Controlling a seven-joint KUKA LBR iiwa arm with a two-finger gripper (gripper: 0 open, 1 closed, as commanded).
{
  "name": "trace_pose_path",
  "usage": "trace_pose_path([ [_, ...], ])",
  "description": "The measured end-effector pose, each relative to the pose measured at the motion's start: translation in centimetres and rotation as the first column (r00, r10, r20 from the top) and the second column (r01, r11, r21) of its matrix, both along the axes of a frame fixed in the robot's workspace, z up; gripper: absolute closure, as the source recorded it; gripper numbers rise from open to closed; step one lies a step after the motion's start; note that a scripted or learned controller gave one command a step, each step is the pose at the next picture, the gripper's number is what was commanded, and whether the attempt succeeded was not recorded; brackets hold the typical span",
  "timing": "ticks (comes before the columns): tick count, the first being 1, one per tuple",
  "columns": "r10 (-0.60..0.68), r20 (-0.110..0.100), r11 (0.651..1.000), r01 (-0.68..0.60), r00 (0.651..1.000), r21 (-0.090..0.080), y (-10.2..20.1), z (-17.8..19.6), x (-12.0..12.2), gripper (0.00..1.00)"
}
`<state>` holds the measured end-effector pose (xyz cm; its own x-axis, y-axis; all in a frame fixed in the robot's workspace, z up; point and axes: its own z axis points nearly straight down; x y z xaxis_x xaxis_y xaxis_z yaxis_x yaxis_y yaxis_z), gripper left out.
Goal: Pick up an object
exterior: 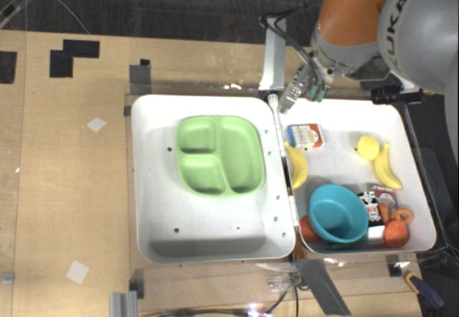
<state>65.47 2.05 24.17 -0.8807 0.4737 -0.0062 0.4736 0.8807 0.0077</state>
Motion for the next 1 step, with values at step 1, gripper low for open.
trace_pose_path([
  [1, -0.129, -0.001, 0.992, 0.129, 0.992, -0.003, -2.50, 0.92, -1.57, 1.00],
])
